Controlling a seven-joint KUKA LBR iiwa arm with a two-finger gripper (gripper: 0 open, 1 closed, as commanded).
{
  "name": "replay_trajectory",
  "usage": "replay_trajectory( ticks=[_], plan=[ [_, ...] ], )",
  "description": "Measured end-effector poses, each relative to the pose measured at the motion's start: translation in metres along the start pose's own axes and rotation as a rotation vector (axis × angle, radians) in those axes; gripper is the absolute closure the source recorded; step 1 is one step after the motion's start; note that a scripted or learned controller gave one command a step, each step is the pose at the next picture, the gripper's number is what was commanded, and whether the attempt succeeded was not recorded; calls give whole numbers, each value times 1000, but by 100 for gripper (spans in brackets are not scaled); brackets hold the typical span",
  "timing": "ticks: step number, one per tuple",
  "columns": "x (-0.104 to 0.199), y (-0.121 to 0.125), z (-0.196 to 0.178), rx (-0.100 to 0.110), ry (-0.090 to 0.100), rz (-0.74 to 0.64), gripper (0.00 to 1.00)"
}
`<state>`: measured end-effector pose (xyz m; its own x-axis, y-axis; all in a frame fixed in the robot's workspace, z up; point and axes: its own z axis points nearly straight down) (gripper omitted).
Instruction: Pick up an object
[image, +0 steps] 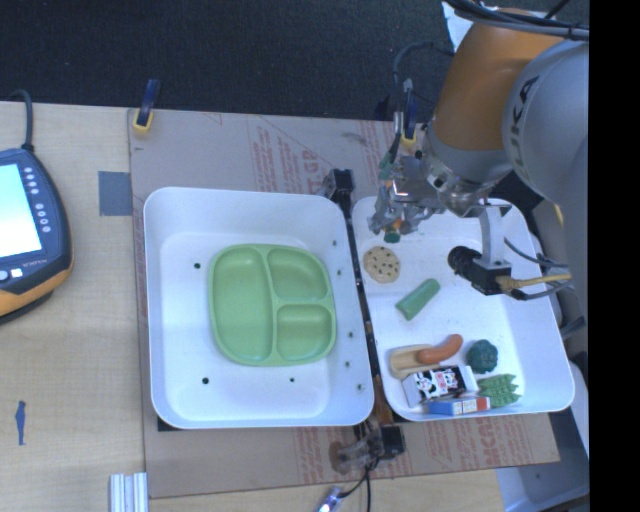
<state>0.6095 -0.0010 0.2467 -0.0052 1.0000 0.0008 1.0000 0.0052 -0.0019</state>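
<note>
My gripper (387, 227) hangs over the far left corner of the right bin (545, 330), just above a round cookie (381, 264). A small dark green bit shows at its tip, and I cannot make out what it is. A green block (417, 298) lies tilted to the right of the cookie. Nearer the front lie a hot dog in a bun (428, 355), a dark green broccoli piece (483, 355), a black-and-white milk carton (441, 383), green bean pods (498, 388) and a small red and blue box (457, 406).
The left bin (175, 300) holds a green divided plate (272, 303). A handheld control pendant (25, 230) lies on the bench at far left. A blue clamp (145, 108) sits at the back edge of the board under the bins.
</note>
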Motion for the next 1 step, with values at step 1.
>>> replay_trajectory(
  ticks=[1],
  plan=[
    [38,-34,12,3,-1,-2,100]
  ],
)
